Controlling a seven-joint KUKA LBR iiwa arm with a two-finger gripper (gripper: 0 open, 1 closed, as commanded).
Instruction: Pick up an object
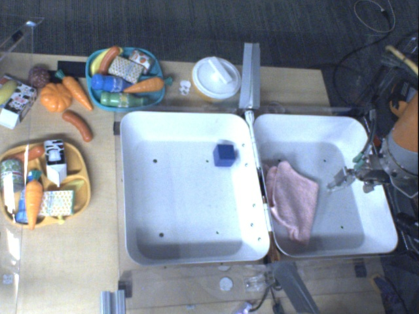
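- Over the right bin (366, 136), your gripper (353, 178) hangs with fingers spread, grasping nothing.
- Just to its left lies the pink cloth (291, 200), long axis front to back.
- Farther left, a blue block (224, 154).

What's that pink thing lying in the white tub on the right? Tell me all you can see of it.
The pink cloth looks like a small soft towel, crumpled rather than folded, with rumpled ridges. It lies flat on the floor of the right bin, pressed against the bin's left wall beside the divider. Nothing rests on it. The gripper sits to its right, apart from it, not touching.
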